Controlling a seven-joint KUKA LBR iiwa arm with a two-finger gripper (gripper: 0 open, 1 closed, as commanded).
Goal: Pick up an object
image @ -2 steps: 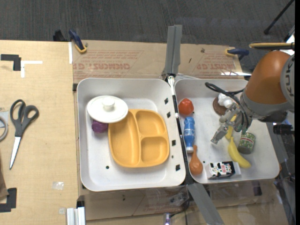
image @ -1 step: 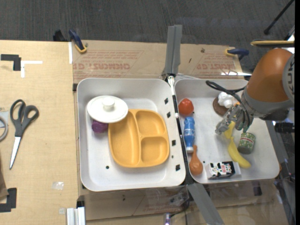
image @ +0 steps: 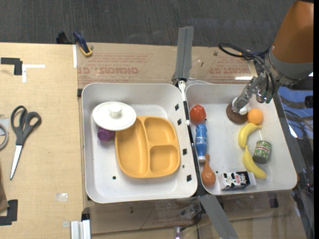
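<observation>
My gripper reaches down at the far right of the right bin, just over a flat brown disc. An orange lies right beside it. Below are two bananas and a small green can. A red tomato, a blue bottle and a brown pear-shaped piece line the bin's left side. A black and white box sits at the front. I see nothing lifted by the gripper.
The left bin holds a yellow divided plate, a white lid and a purple object. Scissors lie on the bench at the left. Cables trail behind the right bin.
</observation>
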